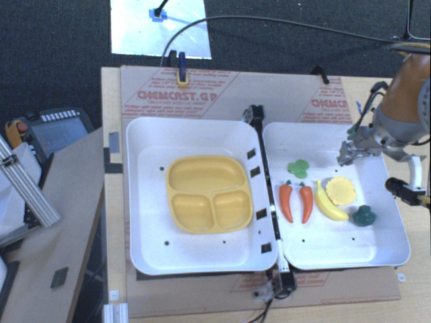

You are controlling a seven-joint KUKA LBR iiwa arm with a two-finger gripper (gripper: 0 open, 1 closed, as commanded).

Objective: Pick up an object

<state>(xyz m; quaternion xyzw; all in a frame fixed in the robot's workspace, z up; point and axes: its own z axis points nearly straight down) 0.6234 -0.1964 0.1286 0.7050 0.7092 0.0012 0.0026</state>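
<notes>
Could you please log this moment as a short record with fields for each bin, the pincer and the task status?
left bin: holds a yellow divided tray, nothing on it
right bin: two orange carrots side by side, green leafy piece, banana, yellow round slice touching the banana, dark green piece
pincer: above the right bin's far side, beyond the yellow round slice; nothing seen held
task status: no object lifted yet

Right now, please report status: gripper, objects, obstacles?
Gripper above right bin, holding nothing. Banana, two carrots lie untouched. Nothing blocks.
</notes>
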